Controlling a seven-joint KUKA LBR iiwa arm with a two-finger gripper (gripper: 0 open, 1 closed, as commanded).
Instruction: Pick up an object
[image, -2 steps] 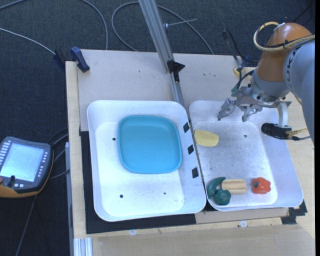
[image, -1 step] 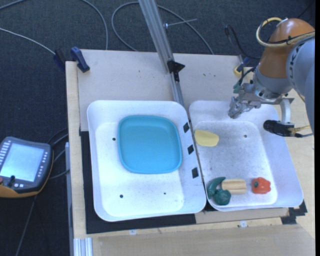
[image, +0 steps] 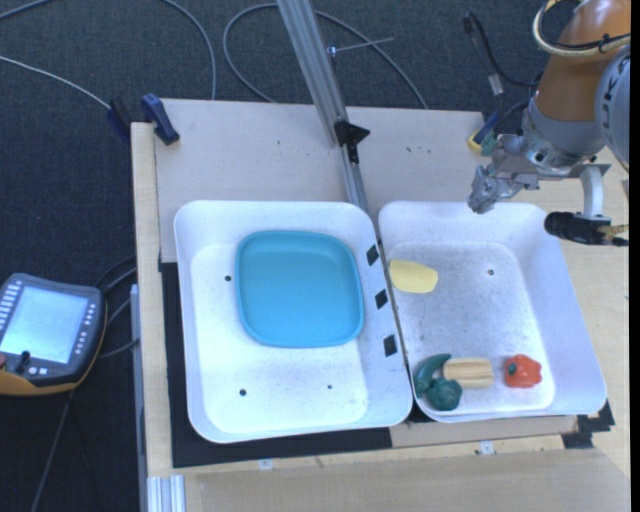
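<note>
In the right bin (image: 560, 290) a yellow lemon-shaped piece (image: 412, 277) lies near the left wall. Along the bin's front edge sit a dark green vegetable (image: 437, 382), a tan block (image: 468, 372) and a red pepper (image: 521, 371), close together. My gripper (image: 483, 197) hangs over the back rim of the right bin, well away from all of them. Nothing shows between its fingers, which look closed together.
The left bin (image: 205, 330) holds a blue square plate (image: 300, 288). A metal pole (image: 322, 85) slants across the back of the bench. A teach pendant (image: 45, 330) lies on the floor at the left, with cables behind the bench.
</note>
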